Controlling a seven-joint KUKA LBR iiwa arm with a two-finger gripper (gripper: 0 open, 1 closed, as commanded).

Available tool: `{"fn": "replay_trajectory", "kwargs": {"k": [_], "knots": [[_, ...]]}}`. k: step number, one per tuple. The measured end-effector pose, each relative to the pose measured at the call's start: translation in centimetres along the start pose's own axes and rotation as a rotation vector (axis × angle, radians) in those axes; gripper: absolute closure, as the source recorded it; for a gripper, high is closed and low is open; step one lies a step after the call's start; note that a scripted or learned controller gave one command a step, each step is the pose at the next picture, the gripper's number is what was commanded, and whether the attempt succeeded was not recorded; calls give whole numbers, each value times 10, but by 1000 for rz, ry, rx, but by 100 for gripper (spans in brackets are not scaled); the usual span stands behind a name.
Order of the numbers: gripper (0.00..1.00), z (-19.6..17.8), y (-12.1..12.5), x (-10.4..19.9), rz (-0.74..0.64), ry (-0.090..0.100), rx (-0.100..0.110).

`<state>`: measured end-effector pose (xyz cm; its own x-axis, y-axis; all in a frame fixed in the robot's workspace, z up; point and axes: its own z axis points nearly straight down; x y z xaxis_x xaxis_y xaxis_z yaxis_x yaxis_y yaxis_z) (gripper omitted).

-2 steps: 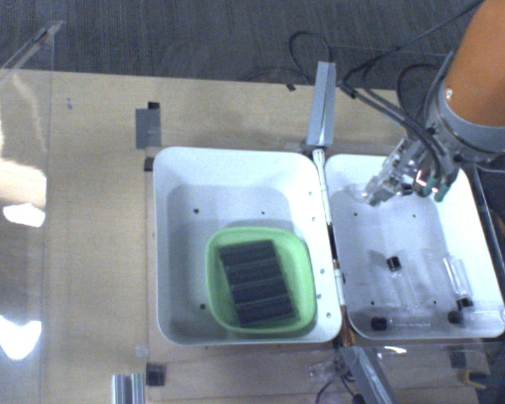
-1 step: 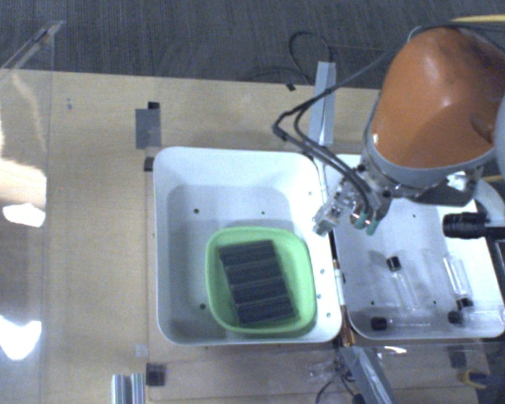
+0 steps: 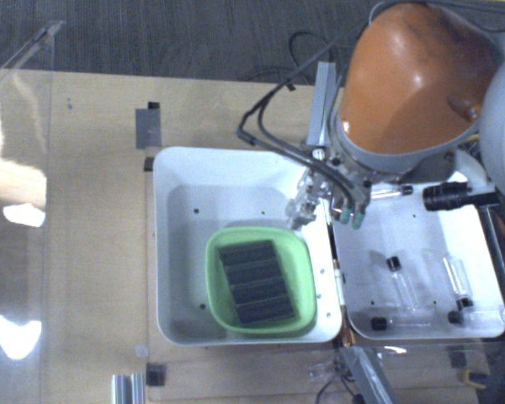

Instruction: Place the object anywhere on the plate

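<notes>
I can't tell my gripper's (image 3: pixel 305 209) state, so I'd centre it over the green plate (image 3: pixel 301 255) before releasing anything.

Two bins sit side by side on the bench (image 3: pixel 76 225). In the left bin (image 3: pixel 172 225) a plate (image 3: pixel 215 268) lies toward the near right corner, with a ridged block (image 3: pixel 257 282) on it. The right bin (image 3: pixel 488 259) holds what seem to be two vials (image 3: pixel 401 280), near each other. The gripper (image 3: pixel 303 213) hangs over the left bin's far right, just behind the plate.
</notes>
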<state>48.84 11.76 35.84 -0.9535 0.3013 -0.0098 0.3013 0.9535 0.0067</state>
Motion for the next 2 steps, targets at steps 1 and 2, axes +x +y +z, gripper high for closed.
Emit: {"fn": "replay_trajectory", "kwargs": {"k": [1, 2], "knots": [[100, 86, 34, 12, -241, 4, 0], [0, 86, 34, 12, -241, 4, 0]]}}
